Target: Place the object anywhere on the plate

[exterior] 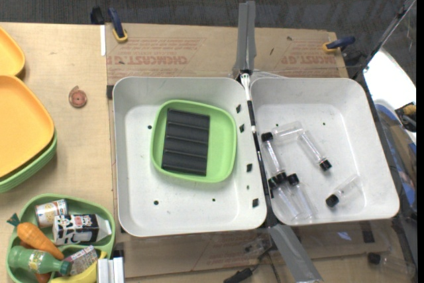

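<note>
Lying on the green plate [225, 142] in the left bin [132, 162], the dark ribbed block [186, 141] looks light, stiff, best pinched across its width; the end effector's state cannot be told.

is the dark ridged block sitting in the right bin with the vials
No, the dark ridged block lies on the green plate in the left bin, apart from the vials.

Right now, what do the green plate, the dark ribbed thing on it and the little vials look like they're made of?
Green plate: likely plastic, smooth, evenly coloured, with a soft sheen. Dark ribbed block: matte, no glare, perhaps rubber or foam; the look leaves it open. Vials: see-through, clear plastic or glass, with black caps.
</note>
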